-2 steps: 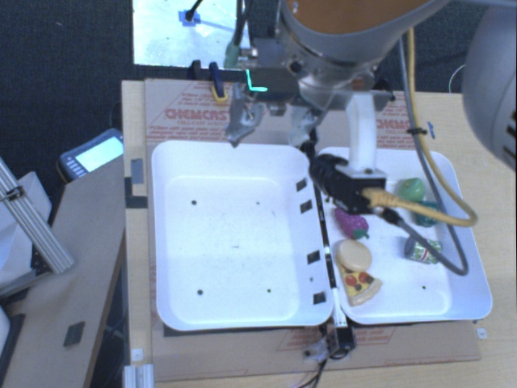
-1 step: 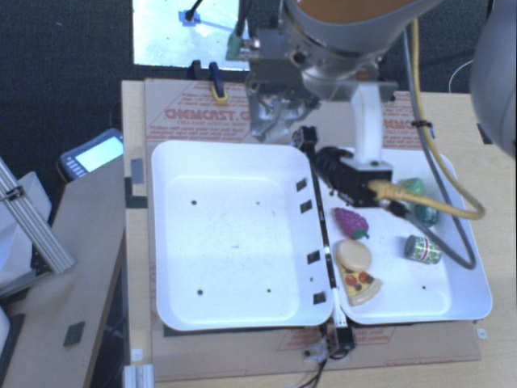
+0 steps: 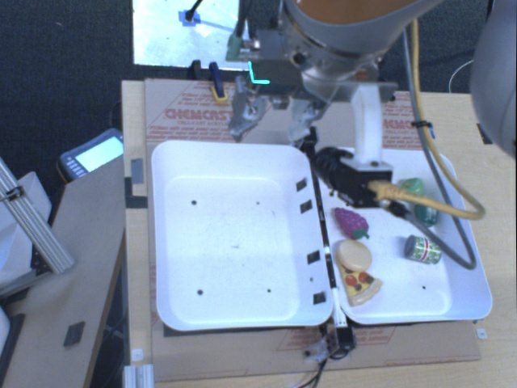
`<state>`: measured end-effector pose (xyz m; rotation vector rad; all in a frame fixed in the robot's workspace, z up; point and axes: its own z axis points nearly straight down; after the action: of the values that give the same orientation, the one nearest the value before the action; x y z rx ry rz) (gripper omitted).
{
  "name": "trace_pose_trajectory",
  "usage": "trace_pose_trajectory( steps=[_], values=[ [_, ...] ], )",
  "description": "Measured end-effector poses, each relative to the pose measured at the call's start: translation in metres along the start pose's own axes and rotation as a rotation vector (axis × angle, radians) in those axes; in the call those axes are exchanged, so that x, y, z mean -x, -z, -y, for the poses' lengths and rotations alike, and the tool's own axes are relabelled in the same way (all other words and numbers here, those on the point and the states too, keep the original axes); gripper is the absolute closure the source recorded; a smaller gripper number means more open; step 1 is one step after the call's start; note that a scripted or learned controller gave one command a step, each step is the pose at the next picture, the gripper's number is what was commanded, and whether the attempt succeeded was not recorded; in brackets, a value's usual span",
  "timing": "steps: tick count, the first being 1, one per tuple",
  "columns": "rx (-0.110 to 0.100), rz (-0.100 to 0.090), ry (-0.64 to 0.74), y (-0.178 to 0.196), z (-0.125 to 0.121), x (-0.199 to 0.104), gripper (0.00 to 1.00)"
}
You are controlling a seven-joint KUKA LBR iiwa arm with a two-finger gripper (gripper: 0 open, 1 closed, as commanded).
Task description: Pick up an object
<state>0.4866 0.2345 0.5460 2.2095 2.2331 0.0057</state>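
At your far left a small device with a lit blue-white screen (image 3: pixel 95 155) lies tilted on the grey side surface, and below it a ribbed metal rail (image 3: pixel 31 225) runs at a slant. Beyond the bench you see a pale rectangular panel (image 3: pixel 184 18) with a blue mark on it (too small to identify). Cardboard printed in red letters (image 3: pixel 190 113) lies under the bins.

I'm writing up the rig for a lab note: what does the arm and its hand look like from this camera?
The arm is a bulky grey housing with an orange band above the wrist. The hand is grey metal with two fingers. A yellow cable and a grey cable trail from it over the right bin.
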Motion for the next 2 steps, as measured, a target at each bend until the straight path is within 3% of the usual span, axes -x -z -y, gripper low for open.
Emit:
trace_pose_trajectory(
  steps=[1, 2],
  values=[
    [0.003, -0.002, 0.004, 0.0116, -0.0003, -0.0002, 1.00],
    [0.002, -0.001, 0.006, 0.0110, -0.0003, -0.0002, 0.00]
  ],
)
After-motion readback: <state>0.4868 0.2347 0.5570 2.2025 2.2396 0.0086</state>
